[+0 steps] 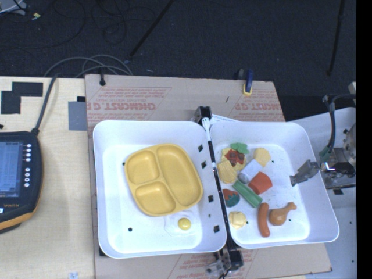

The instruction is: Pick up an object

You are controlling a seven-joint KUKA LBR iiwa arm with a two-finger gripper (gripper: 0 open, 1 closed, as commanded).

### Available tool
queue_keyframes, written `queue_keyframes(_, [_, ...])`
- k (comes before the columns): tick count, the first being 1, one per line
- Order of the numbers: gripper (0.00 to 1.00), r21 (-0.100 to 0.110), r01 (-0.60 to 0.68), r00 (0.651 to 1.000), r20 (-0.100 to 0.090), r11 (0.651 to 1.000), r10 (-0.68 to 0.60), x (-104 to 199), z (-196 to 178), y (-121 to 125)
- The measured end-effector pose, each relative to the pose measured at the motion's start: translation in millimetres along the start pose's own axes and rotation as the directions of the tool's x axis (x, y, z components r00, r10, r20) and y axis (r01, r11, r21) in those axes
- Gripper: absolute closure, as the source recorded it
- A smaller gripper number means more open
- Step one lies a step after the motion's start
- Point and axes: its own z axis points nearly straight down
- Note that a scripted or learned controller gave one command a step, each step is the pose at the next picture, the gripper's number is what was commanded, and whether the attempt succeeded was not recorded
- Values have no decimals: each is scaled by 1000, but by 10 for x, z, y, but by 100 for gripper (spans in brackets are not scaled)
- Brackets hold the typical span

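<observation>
- Toy food pieces lying together in the right bin (pixel 302 133): orange sausage (pixel 264 219), brown drumstick (pixel 281 213), green cucumber-like stick (pixel 249 194), red block (pixel 260 183), yellow corn (pixel 228 171).
- Probably light, hard plastic, smooth and a little slippery; not fragile.
- Best candidate maybe the drumstick: lying apart from the pile, near the gripper (pixel 304 171); better to take across the narrow neck.
- Sausage also possible, across its short width.
- Gripper at the right rim of the right bin, above the floor, touching no toy.
- Jaws: cannot tell how far open; nothing seen between.
- Left bin (pixel 110 156) with yellow divided plate (pixel 163 178) and a fried egg toy (pixel 182 224).
</observation>
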Motion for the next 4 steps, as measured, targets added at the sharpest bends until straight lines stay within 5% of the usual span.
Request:
queue_keyframes(1, [100,4,1,1000,-2,1000,-1,-7,-87,-1])
queue_keyframes(2, [100,7,4,1000,-4,1000,-4,672,622,-71])
queue_keyframes(3, [100,3,5,1000,-2,1000,-5,1297,843,-63])
queue_keyframes(4, [100,-6,10,1000,-2,1000,-10,2197,94,-46])
